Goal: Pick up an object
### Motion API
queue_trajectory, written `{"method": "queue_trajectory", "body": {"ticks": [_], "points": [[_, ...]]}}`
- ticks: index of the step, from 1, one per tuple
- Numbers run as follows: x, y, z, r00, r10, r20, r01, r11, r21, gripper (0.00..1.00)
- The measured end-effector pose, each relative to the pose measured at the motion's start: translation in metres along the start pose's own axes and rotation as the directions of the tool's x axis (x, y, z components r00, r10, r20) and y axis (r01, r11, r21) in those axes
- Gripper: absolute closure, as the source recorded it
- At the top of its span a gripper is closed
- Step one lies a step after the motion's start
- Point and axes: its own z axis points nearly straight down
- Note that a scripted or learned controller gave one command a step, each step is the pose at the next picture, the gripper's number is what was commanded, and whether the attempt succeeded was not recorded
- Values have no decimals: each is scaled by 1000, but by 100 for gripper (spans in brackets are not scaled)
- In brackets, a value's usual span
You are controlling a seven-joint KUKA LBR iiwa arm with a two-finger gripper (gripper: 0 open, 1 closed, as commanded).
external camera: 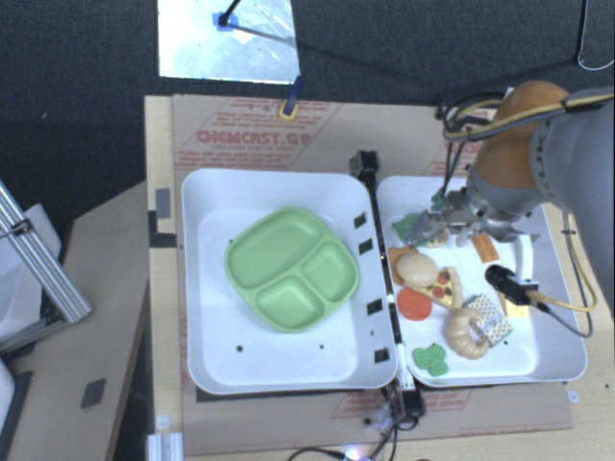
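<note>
Grey arm (553,166) overhangs the right bin's (562,358) far edge, hiding the end effector (444,221); its opening cannot be told.

Bright, even light falls from above, washing the two shallow white plastic bins (288,185) nearly to pure white, with only soft, short shadows under their rims. The square silvery foil sheet (229,29) at the top throws mottled glare. The dark carpeted floor (67,84) stays dim and grainy. Focus is slightly soft throughout, and the small items look smeared.
</note>
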Motion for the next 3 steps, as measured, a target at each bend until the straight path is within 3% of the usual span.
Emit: {"method": "queue_trajectory", "body": {"ticks": [1,2,3], "points": [[0,1,19,1000,0,0,0,1000,0,0],[0,2,9,1000,1,-1,-1,1000,-3,100],[9,2,-44,1000,-3,-1,3,1000,2,100]]}}
